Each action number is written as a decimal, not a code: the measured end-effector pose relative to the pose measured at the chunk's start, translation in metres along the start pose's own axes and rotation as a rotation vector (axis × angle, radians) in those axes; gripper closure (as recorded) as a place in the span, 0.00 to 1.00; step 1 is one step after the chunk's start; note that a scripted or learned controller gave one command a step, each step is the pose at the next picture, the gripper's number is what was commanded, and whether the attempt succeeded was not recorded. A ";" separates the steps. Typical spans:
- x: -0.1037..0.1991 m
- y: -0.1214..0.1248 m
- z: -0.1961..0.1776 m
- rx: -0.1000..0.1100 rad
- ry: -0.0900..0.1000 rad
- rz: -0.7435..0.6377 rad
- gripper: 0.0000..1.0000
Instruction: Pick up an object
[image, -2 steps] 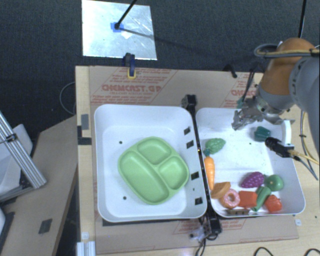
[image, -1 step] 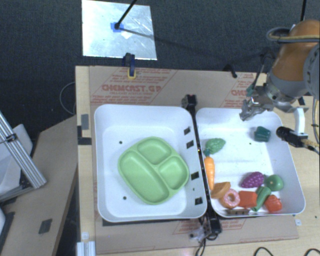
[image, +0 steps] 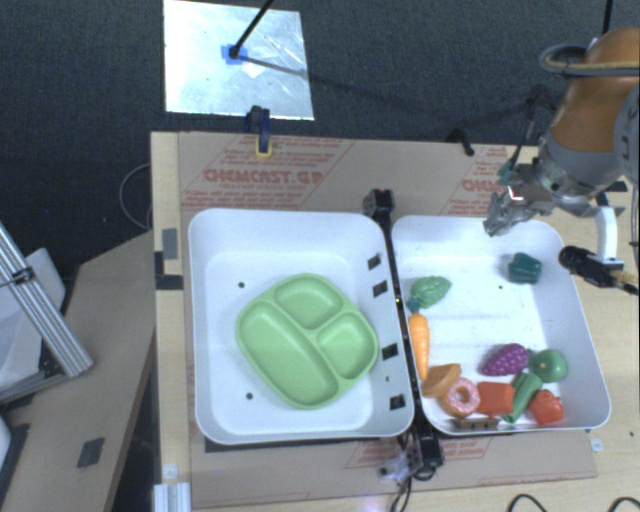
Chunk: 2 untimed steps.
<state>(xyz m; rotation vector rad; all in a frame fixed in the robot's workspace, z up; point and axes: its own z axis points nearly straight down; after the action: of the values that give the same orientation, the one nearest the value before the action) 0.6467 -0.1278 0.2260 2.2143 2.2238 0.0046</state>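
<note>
From the overhead camera, the arm reaches in at two o'clock, and its gripper (image: 503, 217) hangs over the far rim of the right bin (image: 470, 245), carrying nothing; whether it is apart or together cannot be told. The nearest candidate is the dark green piece (image: 524, 267), alone at about five o'clock of the gripper, well apart from the other toys. A good pick would centre over it and descend straight, keeping off the bin wall. Counted: two bins, one green divided plate (image: 305, 341) in the left bin (image: 225, 250), one carrot (image: 419, 345), one purple grape bunch (image: 505, 358), one doughnut (image: 462, 397).
</note>
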 end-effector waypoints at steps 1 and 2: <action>0.054 -0.009 0.010 0.004 0.002 -0.005 1.00; 0.104 -0.008 0.013 0.003 0.002 -0.005 1.00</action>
<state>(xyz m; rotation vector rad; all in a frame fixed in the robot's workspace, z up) 0.6383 -0.0238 0.2128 2.2113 2.2324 0.0035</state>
